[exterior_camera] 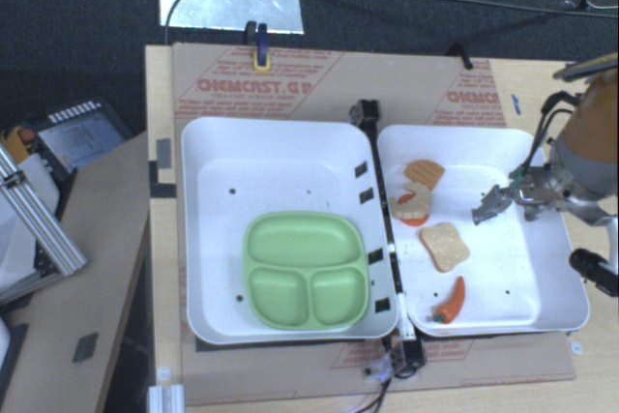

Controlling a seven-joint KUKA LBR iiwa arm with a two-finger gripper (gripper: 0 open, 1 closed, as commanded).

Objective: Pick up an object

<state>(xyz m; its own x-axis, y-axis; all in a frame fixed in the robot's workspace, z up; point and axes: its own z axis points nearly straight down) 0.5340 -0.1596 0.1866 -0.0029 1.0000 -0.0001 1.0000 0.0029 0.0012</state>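
Observation:
The right bin (pixel 513 305) holds several food items: a tan round piece (pixel 425 173) at the back, a pale piece with a red edge (pixel 413 205) below it, a slice of bread (pixel 445 246) in the middle and an orange-red pepper (pixel 450 301) near the front. My gripper (pixel 490 204) hangs over the right half of that bin, to the right of the bread and apart from every item. Nothing shows between its fingers.
The left bin (pixel 218 160) holds a green three-compartment plate (pixel 305 268). A black divider with clips (pixel 379 208) runs between the bins. Cables cross the dark floor behind the bench. A grey device (pixel 77 135) and metal rail (pixel 39 218) stand at the left.

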